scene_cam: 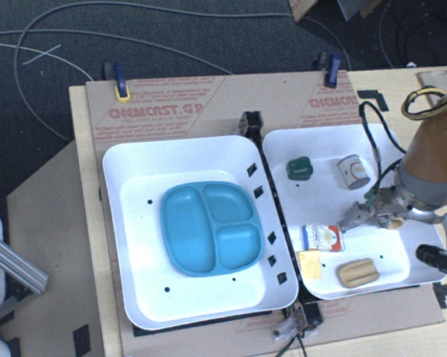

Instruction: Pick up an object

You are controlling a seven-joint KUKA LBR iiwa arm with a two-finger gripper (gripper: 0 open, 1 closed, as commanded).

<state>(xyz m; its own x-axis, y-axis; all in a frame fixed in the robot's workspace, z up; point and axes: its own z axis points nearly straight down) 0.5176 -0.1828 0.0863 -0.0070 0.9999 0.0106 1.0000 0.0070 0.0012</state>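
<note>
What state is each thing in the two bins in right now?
Blue divided plate: flat in the left bin.
Green block: in the right bin, free.
Small can: on its side.
Red-and-white packet: flat.
Yellow piece: flat.
Tan block: flat.
Gripper: low, beside the packet.

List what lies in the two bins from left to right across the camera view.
Blue divided plate in the left bin → in the right bin: green object → red and white packet → tan block → gripper.
</note>
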